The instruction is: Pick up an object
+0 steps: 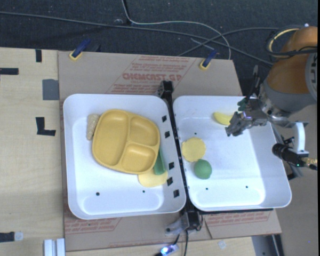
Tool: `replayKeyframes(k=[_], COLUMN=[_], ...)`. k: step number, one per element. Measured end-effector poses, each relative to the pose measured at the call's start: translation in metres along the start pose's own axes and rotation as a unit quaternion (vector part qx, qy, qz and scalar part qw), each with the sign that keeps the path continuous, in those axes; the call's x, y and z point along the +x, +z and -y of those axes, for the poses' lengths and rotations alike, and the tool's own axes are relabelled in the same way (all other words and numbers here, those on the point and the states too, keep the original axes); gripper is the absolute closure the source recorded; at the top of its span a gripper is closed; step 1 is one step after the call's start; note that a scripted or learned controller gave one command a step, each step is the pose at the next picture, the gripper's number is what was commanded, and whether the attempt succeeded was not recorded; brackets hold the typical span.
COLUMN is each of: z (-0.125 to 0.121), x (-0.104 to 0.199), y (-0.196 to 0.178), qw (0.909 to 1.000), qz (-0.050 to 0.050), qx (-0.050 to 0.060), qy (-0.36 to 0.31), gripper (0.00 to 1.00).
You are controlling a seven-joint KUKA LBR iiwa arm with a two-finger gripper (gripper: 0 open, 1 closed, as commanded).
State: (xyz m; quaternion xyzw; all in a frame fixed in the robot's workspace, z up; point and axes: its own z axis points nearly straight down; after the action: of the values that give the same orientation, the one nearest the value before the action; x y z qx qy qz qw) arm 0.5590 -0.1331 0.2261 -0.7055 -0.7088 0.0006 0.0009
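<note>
Gripper (238, 122) sits low over the right bin (266, 193), near its far edge, just beside a yellow piece (222, 117). Whether the jaws are apart or together: cannot tell.

Judgement: centre over that piece, descend straight, keep off the bin wall.

Also in the right bin: 1 yellow disc (193, 149) and 1 green ball (202, 169), near the inner wall, well apart from the gripper. Left bin (80, 196) holds a yellow tray (126, 141).

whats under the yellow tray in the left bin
The tray covers parts of three things: a beige piece pokes out at its left edge, a green piece and a pale yellow piece at its lower right. Their hidden parts cannot be seen.
</note>
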Motion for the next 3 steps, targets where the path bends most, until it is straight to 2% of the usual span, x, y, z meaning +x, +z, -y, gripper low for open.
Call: replayKeyframes(k=[1,3], z=[-0.007,-0.006], x=[0.051,0.173], y=[0.008,-0.003], qw=[1.0000,1.0000], qz=[0.000,0.000], qx=[0.000,0.000], qy=[0.000,-0.001], gripper=[1.00,1.00])
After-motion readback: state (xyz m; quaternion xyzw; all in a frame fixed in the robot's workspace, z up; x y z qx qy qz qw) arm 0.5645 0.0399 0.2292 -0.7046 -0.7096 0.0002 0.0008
